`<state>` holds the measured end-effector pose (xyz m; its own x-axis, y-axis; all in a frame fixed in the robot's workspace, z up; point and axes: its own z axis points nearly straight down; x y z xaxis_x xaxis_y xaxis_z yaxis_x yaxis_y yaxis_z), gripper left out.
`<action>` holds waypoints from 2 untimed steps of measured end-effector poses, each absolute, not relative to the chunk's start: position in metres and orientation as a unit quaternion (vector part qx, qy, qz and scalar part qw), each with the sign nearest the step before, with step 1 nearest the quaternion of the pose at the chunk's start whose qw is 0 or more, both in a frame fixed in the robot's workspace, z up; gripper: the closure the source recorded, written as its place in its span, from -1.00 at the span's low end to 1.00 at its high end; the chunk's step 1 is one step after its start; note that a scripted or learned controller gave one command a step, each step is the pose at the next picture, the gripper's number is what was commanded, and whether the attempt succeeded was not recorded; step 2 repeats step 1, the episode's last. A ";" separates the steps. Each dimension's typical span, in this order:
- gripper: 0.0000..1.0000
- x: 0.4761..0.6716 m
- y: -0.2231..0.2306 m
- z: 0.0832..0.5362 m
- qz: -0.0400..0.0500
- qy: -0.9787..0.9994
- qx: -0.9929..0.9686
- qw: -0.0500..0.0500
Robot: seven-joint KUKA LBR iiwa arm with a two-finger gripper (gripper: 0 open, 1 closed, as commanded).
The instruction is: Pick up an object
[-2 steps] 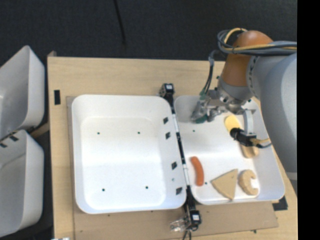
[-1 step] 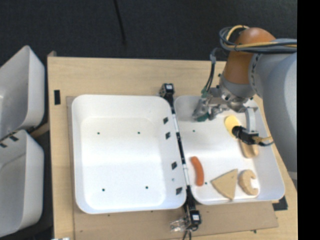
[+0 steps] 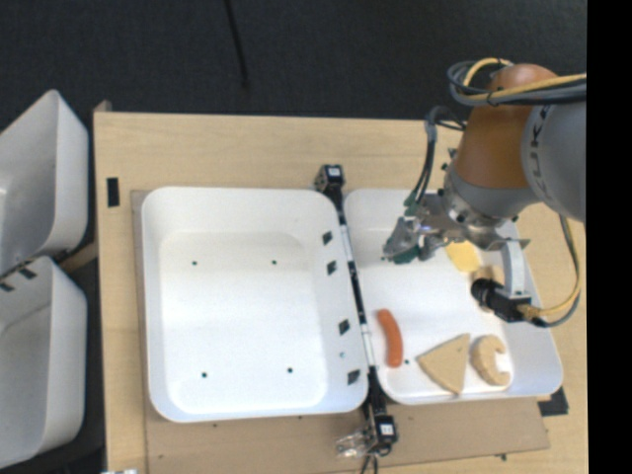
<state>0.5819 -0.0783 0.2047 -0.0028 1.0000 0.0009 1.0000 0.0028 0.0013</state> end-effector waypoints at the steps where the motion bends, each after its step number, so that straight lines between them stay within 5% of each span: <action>1: 1.00 0.563 -0.013 0.200 0.000 0.710 0.705 -0.001; 2: 1.00 0.563 -0.013 0.200 0.000 0.710 0.705 -0.001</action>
